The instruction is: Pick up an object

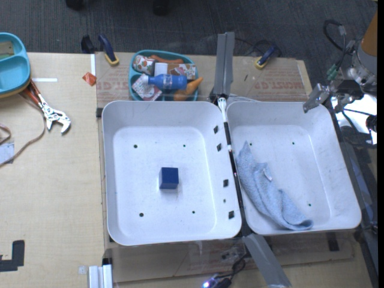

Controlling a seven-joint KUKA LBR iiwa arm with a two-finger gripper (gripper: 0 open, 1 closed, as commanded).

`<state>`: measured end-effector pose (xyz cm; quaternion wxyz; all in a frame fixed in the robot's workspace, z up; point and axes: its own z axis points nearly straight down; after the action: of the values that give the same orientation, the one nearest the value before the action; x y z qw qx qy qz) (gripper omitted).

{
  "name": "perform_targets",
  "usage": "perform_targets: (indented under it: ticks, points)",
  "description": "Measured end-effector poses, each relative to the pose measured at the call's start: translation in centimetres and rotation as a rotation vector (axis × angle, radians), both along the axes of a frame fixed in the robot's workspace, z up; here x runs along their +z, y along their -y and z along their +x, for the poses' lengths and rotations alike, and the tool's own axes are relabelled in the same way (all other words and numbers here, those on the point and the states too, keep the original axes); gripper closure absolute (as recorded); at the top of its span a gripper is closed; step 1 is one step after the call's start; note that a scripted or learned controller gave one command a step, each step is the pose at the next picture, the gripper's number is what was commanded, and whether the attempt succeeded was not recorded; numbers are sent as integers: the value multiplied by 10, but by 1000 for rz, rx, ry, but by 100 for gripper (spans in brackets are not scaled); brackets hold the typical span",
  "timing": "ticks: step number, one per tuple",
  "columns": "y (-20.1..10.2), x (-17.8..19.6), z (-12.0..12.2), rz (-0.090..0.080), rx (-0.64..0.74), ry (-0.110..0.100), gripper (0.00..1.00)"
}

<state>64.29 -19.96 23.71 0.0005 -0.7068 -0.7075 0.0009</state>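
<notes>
from the overhead camera, two white bins are sitting side by side on the desk (54, 221). the left bin (120, 179) is holding a small blue cube (169, 177), which is resting flat on the bin floor a little below the middle, well apart from every wall. the right bin (327, 161) is holding a pale blue cloth (267, 191) — it is lying crumpled in a long strip, running from near the left wall down toward the front edge.

the arm is reaching in at the upper right, and the end effector (327, 96) is hanging over the back right corner of the right bin, well apart from both the cloth and the cube. it is carrying nothing; whether it is released or clenched cannot be told at this angle, since the metal parts there are small and tangled with cables (336, 35).

behind the left bin, a teal bowl (141, 62) is holding a jumble of items — a blue and white bottle (169, 81) is lying across the top of them. a grey bar (225, 65) is standing between the bins at the back. to the left, a wrench (55, 119) is lying on the desk below a light blue tray (12, 65) at the frame edge. two clamps (108, 50) are gripping the back edge of the desk, one near the bowl and one farther right.
</notes>
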Motion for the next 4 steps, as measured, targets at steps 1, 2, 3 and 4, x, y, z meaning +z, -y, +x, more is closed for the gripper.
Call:
perform_targets:
  ticks: [1, 2, 3, 4]
  points:
    - [20, -101, -47, 4, -100, -2, 0]
    - [-30, 13, -81, -1, -217, 1, 0]
    - [-27, -39, -104, -1, -351, -2, 0]
    - [-26, -30, -104, -2, -351, -2, 100]
